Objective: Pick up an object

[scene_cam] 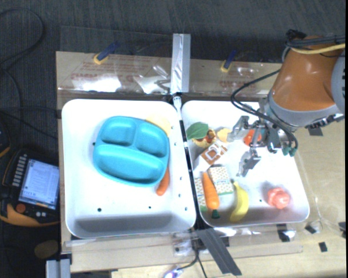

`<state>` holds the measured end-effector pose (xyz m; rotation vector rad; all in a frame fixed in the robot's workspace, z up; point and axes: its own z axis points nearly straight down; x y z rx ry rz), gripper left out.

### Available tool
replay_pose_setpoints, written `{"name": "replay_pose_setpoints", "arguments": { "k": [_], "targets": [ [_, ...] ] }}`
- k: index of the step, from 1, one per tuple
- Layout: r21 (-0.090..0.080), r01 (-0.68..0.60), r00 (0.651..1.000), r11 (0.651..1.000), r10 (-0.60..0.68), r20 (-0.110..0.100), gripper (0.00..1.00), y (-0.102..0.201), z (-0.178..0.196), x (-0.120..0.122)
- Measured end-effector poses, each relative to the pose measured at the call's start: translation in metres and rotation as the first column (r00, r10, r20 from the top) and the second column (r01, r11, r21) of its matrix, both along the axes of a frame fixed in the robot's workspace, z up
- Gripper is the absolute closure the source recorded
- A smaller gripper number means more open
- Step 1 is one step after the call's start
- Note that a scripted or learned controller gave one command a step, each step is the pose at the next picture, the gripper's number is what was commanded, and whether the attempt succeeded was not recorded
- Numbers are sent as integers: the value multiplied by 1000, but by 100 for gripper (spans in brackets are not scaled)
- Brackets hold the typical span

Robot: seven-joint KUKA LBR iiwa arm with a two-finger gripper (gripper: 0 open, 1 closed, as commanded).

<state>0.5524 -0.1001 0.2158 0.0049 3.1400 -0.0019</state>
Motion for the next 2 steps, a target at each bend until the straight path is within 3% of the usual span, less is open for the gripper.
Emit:
{"name": "replay_pose_setpoints", "arguments": {
  "k": [1,2],
  "targets": [
    [1,316,949,949,-316,0,0,66,-32,48],
    [-1,629,778,778,-629,-1,0,52,-32,0]
  ]
}}
